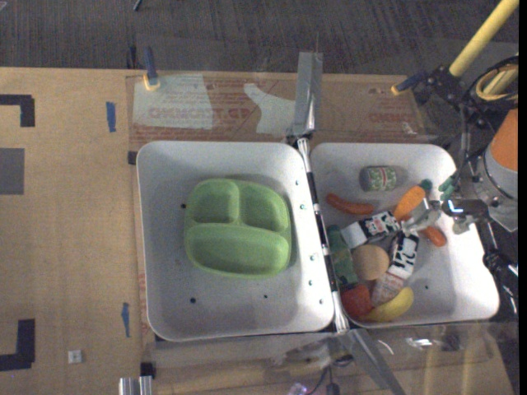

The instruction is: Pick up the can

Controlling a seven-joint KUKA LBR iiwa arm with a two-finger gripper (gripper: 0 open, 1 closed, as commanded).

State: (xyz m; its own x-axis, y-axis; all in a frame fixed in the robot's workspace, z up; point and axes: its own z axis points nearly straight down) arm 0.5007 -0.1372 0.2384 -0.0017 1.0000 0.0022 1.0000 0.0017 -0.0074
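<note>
Can (380,178) lies on side, upper right bin (469,290); gripper (435,215) near, below-right, finger state unclear. Approach step; next, centre over can.

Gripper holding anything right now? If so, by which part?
Cannot be told. The gripper sits low among the toys at the right bin's right side, near a carrot. The can lies apart, on its side, untouched.

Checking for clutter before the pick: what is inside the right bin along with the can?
The right bin holds the can near its far wall, lying apart. Nearer sit a carrot, a banana, a tomato and cartons. Whatever lies beneath that pile is covered.
</note>
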